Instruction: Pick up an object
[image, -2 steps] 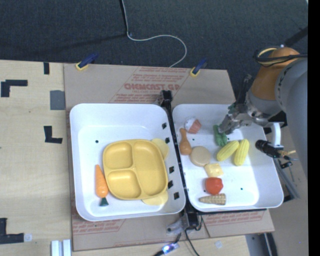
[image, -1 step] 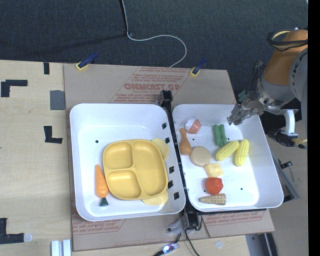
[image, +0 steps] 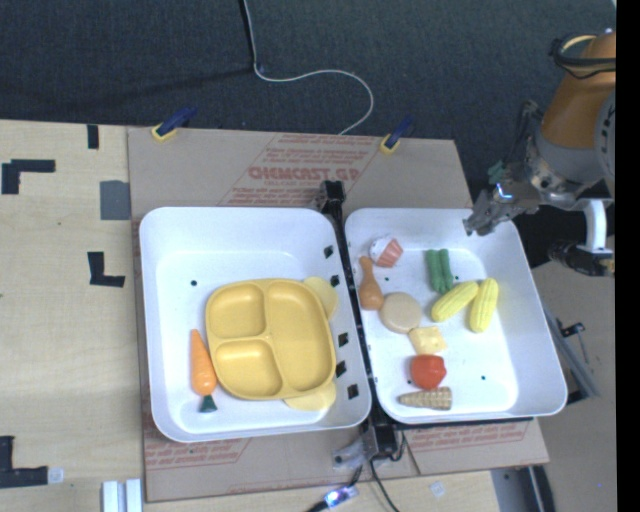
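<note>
Bench (image: 60, 300) carries two white bins; the right bin (image: 535, 350) is my landmark. Left of it, the left bin (image: 165, 250) holds a yellow divided plate (image: 268, 338) and a carrot (image: 203, 365). Inside the right bin lie two corn cobs (image: 470, 300), a green bean (image: 438, 268) and a tomato (image: 427, 371). My tool (image: 482, 222) hovers at its upper right corner, gripping nothing I can see; I cannot tell its state.

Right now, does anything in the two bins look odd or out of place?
One thing: the yellow tray in the left bin lies on top of a pale yellow piece that pokes out at its right and bottom edges. The carrot lies beside it. Nothing spilled.
</note>
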